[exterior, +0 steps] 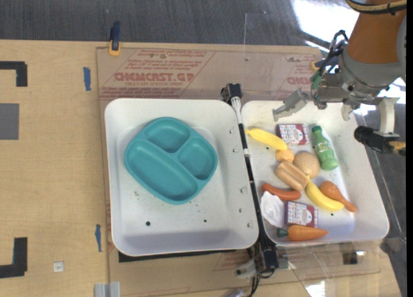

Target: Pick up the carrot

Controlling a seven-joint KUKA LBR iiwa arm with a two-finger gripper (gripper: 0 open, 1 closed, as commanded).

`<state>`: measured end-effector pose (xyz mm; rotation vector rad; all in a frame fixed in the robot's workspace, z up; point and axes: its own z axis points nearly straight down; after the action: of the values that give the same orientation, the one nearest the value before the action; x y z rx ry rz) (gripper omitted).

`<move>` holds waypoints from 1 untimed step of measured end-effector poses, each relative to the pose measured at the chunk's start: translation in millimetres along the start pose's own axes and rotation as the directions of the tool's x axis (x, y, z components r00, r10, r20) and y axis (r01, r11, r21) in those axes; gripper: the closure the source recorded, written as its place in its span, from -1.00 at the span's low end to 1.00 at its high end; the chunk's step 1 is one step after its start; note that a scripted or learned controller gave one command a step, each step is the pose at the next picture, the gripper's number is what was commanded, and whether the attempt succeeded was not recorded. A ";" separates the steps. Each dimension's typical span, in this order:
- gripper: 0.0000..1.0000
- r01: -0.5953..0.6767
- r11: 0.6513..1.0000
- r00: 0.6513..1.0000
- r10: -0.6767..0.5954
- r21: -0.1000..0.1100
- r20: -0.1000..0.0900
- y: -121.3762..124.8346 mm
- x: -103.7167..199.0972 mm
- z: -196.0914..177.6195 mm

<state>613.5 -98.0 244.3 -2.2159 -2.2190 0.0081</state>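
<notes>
Carrot (306, 232): I log it well below my gripper (321, 97), lying crosswise, tip rightward; gripper state I cannot tell.

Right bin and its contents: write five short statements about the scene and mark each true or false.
1. The teal plate lies in the left bin. True.
2. A carrot lies near the front edge of the right bin. True.
3. The gripper holds a carrot. False: nothing is seen in it, and it sits over the bin's far edge, away from the carrots.
4. The green bottle lies in the left bin. False: it is in the right bin, beside the small carton.
5. There is one banana in the right bin. False: there are two, one near the far side and one nearer the front.
</notes>
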 end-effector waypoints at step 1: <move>-1.00 0.182 0.983 0.983 -0.182 0.004 -0.002 -98.0 45.5 62.9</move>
<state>515.0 -52.7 182.2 -2.0006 -2.4086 0.0095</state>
